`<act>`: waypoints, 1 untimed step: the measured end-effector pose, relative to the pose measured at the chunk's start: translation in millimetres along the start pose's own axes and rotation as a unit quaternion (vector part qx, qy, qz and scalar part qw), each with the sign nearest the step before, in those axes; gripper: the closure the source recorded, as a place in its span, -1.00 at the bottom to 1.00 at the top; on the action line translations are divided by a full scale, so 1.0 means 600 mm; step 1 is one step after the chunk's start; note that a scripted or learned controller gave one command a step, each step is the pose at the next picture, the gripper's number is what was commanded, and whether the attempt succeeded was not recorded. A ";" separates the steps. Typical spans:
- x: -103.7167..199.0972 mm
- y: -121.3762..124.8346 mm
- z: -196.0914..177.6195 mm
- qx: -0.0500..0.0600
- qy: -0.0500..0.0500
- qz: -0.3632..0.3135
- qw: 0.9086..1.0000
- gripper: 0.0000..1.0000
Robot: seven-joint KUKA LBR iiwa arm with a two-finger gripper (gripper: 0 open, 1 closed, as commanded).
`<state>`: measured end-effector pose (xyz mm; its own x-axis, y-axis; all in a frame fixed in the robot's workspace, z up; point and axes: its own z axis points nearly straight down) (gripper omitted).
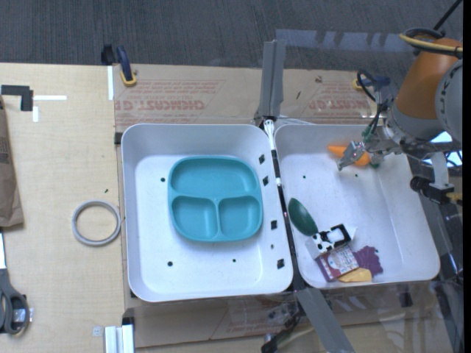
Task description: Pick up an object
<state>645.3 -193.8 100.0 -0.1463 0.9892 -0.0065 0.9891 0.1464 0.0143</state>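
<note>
End effector (356, 156), far side of right bin (412, 219): finger state cannot be told. Orange object (337, 151) lies just to its left, touching or nearly so, long axis roughly left-right.

Dark grey carpet floor (184, 13); light wood bench (59, 168); even light.

My pincer (356, 155): over the right bin (412, 230), at an orange object (339, 151).
Left bin (140, 219): teal divided plate (216, 198).
Tabletop (51, 160): tape ring (96, 222).
</note>
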 end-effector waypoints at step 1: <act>-0.038 0.025 0.003 0.005 0.007 0.038 0.999 -1.00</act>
<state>663.4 -214.2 98.3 -0.0703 0.9975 0.0074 0.9975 0.0702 0.0045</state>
